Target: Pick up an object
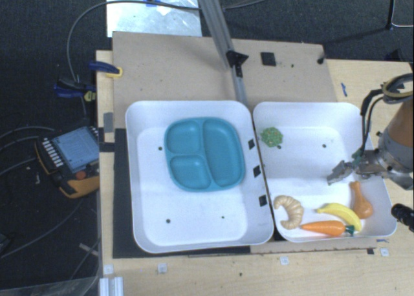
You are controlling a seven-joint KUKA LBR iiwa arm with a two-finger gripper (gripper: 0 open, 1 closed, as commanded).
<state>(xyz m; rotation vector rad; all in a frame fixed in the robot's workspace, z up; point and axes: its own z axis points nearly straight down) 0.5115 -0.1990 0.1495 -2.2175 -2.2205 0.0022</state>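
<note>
The grey two-finger gripper [343,173] hangs over the right white bin [304,117], near its right wall; can't tell how wide it stands, and nothing shows betw. its tips. Just beside it lies an orange drumstick-shaped toy [361,200]. Yellow banana [339,211], orange carrot [323,227], beige croissant [290,211] lie along the front; green broccoli piece [272,137] is well apart. A blue divided plate [204,153] sits in the left white bin [145,178].

Both white bins [194,223]: smooth plastic, faint sheen. Blue divided plate [204,153]: matt plastic look. Banana [339,212], carrot [323,227], croissant [290,211], orange drumstick-shaped piece [360,199]: glossy moulded plastic. Green broccoli-like piece [272,136]: rough, bumpy surface. Bench board [174,68]: matt brown cardboard or fibreboard. Floor [45,30]: dark, rough carpet. Slanted pole [217,20]: dull grey metal.
</note>
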